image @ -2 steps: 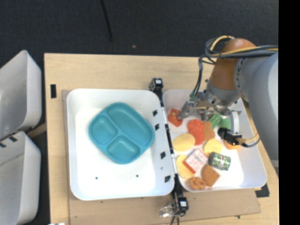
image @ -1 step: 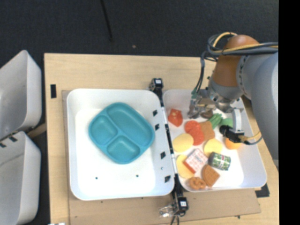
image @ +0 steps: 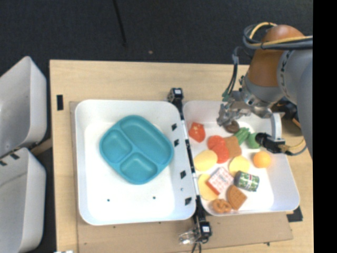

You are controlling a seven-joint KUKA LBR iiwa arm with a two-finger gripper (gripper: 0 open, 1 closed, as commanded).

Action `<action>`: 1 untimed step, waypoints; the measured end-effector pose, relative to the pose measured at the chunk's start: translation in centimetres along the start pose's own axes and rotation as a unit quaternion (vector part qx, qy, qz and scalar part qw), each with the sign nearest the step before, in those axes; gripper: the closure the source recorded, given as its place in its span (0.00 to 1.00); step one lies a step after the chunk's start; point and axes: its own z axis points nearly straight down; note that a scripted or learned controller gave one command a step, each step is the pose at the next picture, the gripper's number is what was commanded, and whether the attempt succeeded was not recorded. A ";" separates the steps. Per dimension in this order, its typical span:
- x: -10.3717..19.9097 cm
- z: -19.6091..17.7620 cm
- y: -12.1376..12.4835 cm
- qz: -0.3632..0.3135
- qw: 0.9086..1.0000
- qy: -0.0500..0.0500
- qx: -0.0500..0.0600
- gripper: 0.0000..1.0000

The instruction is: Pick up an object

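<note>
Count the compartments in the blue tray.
3. The blue tray lies in the left bin: one long compartment along its upper right, two smaller ones at left and bottom.

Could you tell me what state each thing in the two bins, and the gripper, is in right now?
Blue tray: flat in the left bin, compartments bare.
Green can: on its side in the right bin.
Orange ball: resting loose, beside the can.
Red-and-white box: lying flat among yellow pieces.
Gripper: low over the right bin's far end, grip unclear.
</note>
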 end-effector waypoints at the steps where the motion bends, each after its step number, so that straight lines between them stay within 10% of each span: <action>1: -0.2 -4.5 -0.2 0.000 1.000 0.000 0.000 1.00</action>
